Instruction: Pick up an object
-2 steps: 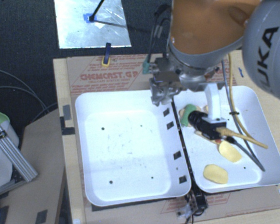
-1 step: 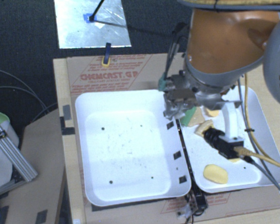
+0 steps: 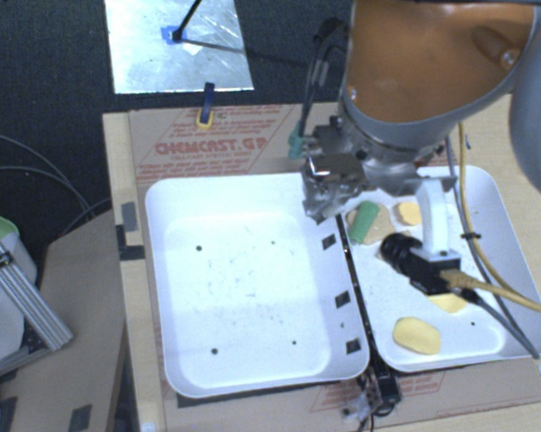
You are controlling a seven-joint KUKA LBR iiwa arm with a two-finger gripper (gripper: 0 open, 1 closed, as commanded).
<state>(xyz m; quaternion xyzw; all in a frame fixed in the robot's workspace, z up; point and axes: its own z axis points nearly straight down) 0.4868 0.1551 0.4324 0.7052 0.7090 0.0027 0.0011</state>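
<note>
The gripper (image 3: 330,196) is hovering with the green piece (image 3: 365,219) lying at its four o'clock, jaws' opening impossible to tell.

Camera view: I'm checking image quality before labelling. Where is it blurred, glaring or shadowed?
In the camera view, the orange band of the arm looms large and soft, out of focus near the lens; the foil sheet at the top reflects bright glare; the left bin is evenly lit with faint specks; the right bin carries shadow under the gripper, beside the green object.
</note>
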